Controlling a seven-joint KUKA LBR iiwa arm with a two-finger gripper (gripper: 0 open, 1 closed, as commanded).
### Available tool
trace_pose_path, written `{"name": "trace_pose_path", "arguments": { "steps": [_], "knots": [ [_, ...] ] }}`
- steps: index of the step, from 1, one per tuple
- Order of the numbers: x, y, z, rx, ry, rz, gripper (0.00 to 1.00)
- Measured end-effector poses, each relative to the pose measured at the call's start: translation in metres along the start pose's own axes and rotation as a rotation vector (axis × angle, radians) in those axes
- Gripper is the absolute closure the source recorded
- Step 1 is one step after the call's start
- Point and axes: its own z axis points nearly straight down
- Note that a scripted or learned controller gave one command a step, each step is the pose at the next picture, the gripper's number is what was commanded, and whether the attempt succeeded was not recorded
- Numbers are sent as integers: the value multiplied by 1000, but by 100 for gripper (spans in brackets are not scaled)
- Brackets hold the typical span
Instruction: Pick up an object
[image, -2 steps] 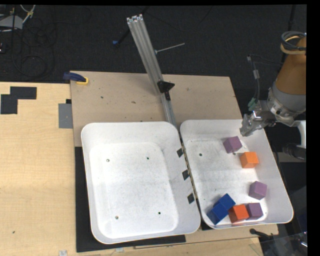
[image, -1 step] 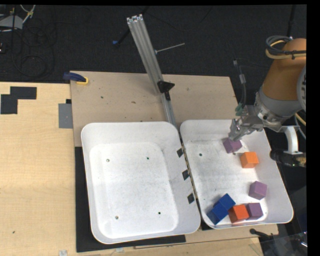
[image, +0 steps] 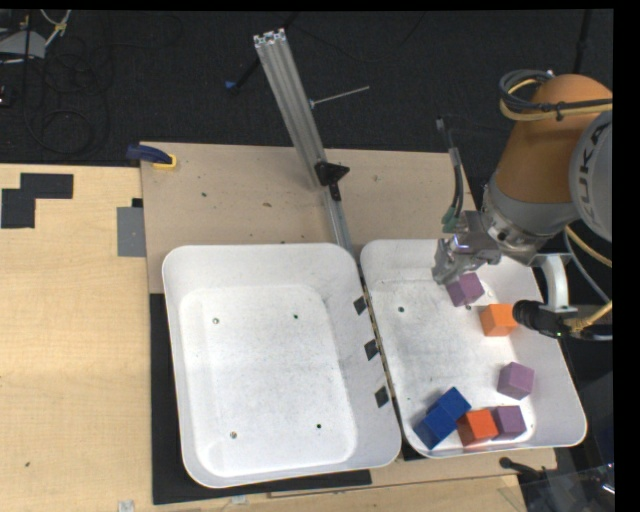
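Right of centre in the frame, the gripper is seen low over the upper part of the right bin, carried by the grey arm that enters from the right edge. A purple block sits directly under the gripper, touching or nearly touching it. Whether the block is clamped cannot be told, since the gripper's own state is hidden by its body from this angle.

Just right of that block an orange block lies on the bin floor. Lower right, a second purple block rests alone. Along the bin's bottom edge a blue block, another orange block and a third purple block are grouped close together.

The left bin takes up the lower middle of the frame. A metal bar slants down from the top centre toward the gap between the bins, over the counter.

The task is judged to be at the grasp stage: the gripper has been brought to a block, but no lift can be confirmed. A secure hold and raising clear of the bin are left.
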Motion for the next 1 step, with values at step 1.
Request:
{"name": "trace_pose_path", "arguments": {
  "steps": [1],
  "knots": [
    [45,-10,11,2,0,0,100]
  ]
}}
